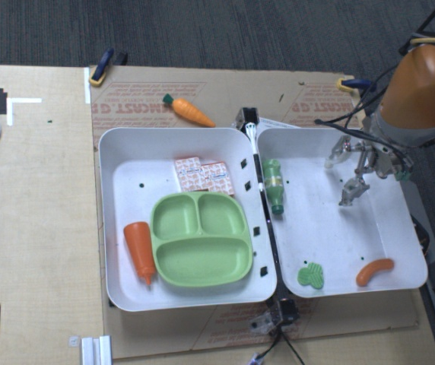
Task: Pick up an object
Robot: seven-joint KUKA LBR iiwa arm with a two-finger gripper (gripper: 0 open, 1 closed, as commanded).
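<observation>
Nearest the camera, at the near edge of the right white plastic bin [400,226], lie a small green leafy toy [310,275] and an orange toy sausage [374,271]. They rest on the bin floor, the leafy toy to the left and the sausage to the right.

Farther back in the same bin, a green plastic bottle [274,185] lies flat against the left wall.

Over the far right part of this bin hangs the metal two-finger tool [351,194] of the grey arm with its orange band [419,82]. Its fingers point down and to the left, with a narrow gap between them, and nothing is held there. The sausage is near of the tool and well apart from it. The bottle is to the tool's left, also apart. The leafy toy is near and left of it.

The left white plastic bin [109,226] holds a green plastic plate with three parts [201,240]. An orange toy carrot [139,251] lies just left of the plate. A small red and white printed packet [201,175] lies just beyond the plate.

Another orange carrot with a green top [188,109] lies on the brown cardboard of the worktop [35,226], past the far edge of the left bin.
</observation>
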